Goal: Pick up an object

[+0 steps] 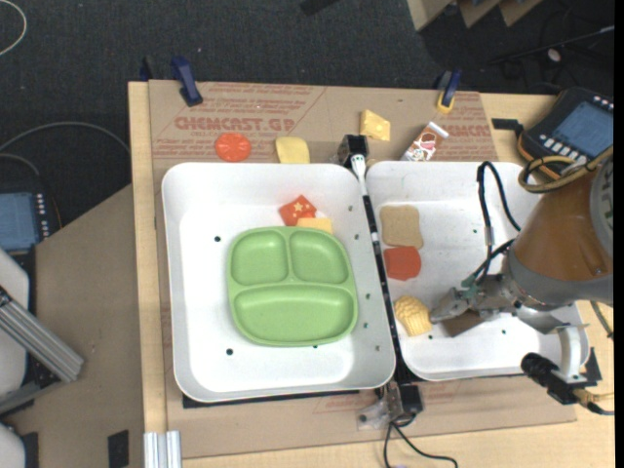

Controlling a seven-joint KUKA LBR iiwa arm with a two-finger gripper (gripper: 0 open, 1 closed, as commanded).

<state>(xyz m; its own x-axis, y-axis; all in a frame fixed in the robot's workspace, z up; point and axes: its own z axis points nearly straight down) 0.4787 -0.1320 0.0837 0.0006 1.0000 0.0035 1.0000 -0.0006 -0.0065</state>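
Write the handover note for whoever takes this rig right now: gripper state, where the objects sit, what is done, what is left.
Gripper: low in the right bin, near the yellow corn piece; nothing seen between its fingers.
Right bin also holds a tan bread slice and a red round piece.
Left bin: green divided plate, with a red piece and a yellow piece at its far edge.
Done: approach only. Left: grasp and lift one object.
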